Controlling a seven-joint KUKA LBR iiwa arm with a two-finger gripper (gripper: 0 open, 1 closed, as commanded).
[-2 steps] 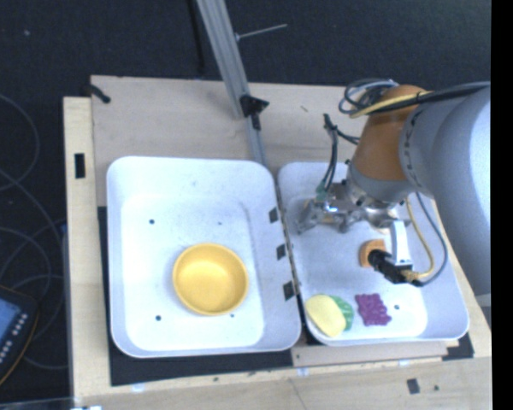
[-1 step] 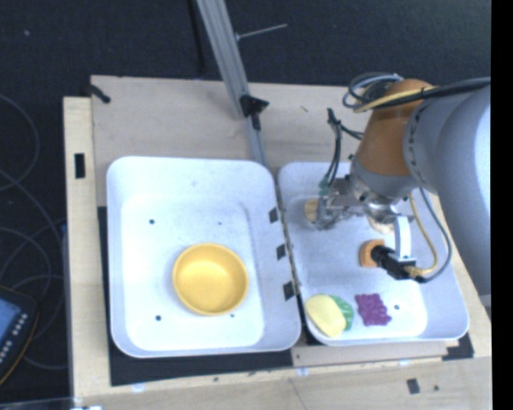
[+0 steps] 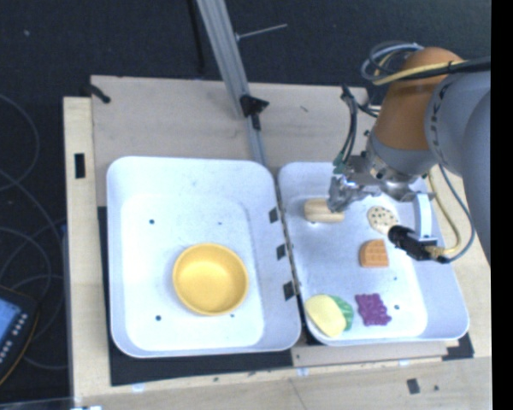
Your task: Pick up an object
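My gripper (image 3: 339,196) hangs over the back of the right bin (image 3: 316,246), its tip right above the right end of a tan, bread-like stick (image 3: 318,213). Whether it touches the stick is hidden by the wrist. Further right in the same bin lie a round speckled cookie (image 3: 378,218) and an orange waffle-like piece (image 3: 374,254). At the bin's front sit a yellow-and-green item (image 3: 327,314) and a purple grape bunch (image 3: 373,308). A yellow bowl (image 3: 209,278) rests in the left bin (image 3: 145,203).
A grey metal pole (image 3: 227,54) slants up from between the bins toward the back. The arm's orange band (image 3: 410,101) and cables hang over the right bin's back right corner. A screen device (image 3: 0,331) lies off the bench at the lower left.
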